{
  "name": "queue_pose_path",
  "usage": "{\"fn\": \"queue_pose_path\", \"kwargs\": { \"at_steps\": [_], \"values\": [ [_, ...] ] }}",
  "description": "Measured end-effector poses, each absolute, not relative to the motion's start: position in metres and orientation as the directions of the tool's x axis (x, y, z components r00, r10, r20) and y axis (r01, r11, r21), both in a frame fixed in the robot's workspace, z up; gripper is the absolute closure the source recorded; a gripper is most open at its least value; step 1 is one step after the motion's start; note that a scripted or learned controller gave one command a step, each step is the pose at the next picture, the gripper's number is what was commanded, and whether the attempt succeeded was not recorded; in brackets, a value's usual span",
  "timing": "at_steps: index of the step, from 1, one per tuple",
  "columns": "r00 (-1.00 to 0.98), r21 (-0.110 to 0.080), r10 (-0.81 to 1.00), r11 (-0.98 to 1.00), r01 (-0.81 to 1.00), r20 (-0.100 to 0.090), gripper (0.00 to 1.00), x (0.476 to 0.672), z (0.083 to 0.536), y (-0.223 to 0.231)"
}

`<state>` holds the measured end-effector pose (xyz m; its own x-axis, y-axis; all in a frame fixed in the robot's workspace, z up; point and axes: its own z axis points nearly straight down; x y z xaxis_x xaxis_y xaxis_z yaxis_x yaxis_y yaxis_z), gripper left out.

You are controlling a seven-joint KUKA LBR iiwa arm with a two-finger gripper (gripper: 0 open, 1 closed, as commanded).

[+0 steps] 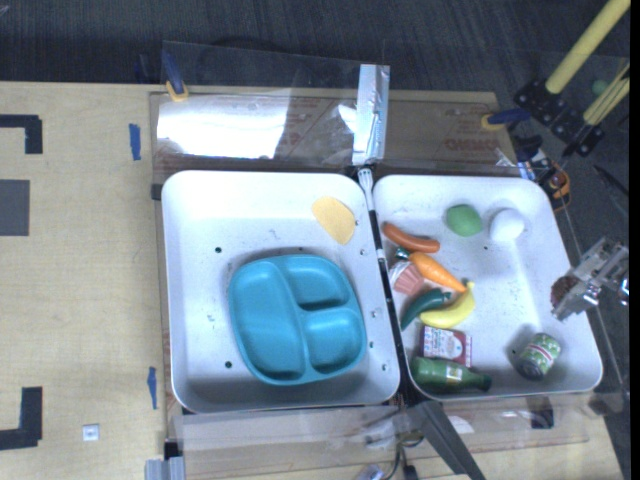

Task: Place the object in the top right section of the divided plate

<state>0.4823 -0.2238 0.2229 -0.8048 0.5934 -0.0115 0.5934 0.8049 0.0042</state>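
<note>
The blue divided plate (297, 316) lies in the left bin (190, 268), with three sections and nothing in them. A flat yellow piece (335, 218) rests on the bin floor just beyond the plate's far right corner. My gripper (582, 286) hangs over the right rim of the right bin (520, 268), apart from every object there. The nearest thing to it is a green and white can (538, 355), lying below and to its left.
The right bin holds several toy foods: a green ball (463, 219), a white ball (507, 225), a sausage (411, 238), a carrot (439, 271), a banana (450, 311), a red carton (445, 343) and a green bottle (450, 374). A clear panel (260, 118) stands behind the left bin.
</note>
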Motion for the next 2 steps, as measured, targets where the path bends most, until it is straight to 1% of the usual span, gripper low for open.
{"fn": "queue_pose_path", "kwargs": {
  "at_steps": [1,2],
  "values": [
    [-0.940,0.001,0.341,0.940,0.341,0.000,1.00,0.4802,0.1664,-0.2141],
    [-0.998,-0.001,0.070,0.998,0.070,-0.006,1.00,0.4809,0.1690,-0.2231]
  ]
}}
